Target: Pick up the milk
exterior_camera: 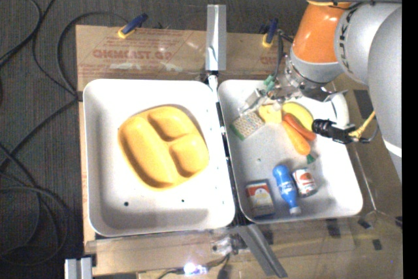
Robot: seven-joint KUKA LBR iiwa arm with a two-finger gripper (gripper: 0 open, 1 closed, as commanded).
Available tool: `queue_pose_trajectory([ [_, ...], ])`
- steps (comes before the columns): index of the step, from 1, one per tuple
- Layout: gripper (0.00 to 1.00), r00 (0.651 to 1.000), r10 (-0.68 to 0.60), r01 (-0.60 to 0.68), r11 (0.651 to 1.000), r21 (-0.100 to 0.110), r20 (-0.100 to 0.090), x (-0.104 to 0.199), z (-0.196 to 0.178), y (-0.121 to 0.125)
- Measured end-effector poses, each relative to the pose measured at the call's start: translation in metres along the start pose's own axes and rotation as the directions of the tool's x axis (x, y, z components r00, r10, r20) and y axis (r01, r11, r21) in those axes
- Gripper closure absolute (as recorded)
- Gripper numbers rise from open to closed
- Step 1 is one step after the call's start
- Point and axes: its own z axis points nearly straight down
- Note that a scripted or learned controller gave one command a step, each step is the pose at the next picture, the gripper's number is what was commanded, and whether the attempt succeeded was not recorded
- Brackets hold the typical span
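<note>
Two white bins sit side by side on the bench, and nothing suggests the pick has got beyond the approach. The left bin (pixel 98 160) holds a yellow divided plate (pixel 163 146) lying near its middle, which plays no part in the job.

The right bin (pixel 346 202) carries all the small goods. At its upper left lies a small patterned box (pixel 247 125), tilted. Along the bin's near edge stands a little red-and-white carton (pixel 259 196). I take it to be the milk, though its print is too small to read. It rests on the bin floor, untouched and well apart from the tool.

The gripper (pixel 266 93) hangs over the upper part of this bin, just above the patterned box and beside a yellow fruit-like piece (pixel 297 113). Whether it is open or closed I cannot tell, as its tip blurs into the clutter beneath. Nothing can be seen held in it.

Just right of the carton lies a blue bottle (pixel 285 185) with a white cap, which could be the milk instead. An orange carrot (pixel 298 134) lies slantwise above the bottle, and a red can (pixel 305 181) lies just beside the bottle on its right. The arm (pixel 326 29) comes in from the far right, its orange band above the wrist.

By my reckoning all of the task is left to do. The tool is at the far end of the bin from both candidates, so it must travel to the near edge, descend, close and lift. The carton and bottle lie close together, which may make a clean grip harder.
</note>
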Motion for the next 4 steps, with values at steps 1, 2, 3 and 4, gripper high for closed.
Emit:
queue_pose_trajectory([
  [1,0.0,0.971,0.238,-0.238,0.971,0.003,-0.002,0.005,0.001,-0.048],
  [2,0.0,0.973,0.229,-0.229,0.973,0.001,-0.001,-0.012,-0.038,-0.065],
  [3,0.0,0.989,0.148,-0.148,0.989,0.004,-0.004,0.001,0.056,-0.135],
  [4,0.0,0.93,0.368,-0.368,0.93,0.003,0.001,0.035,0.001,-0.041],
])
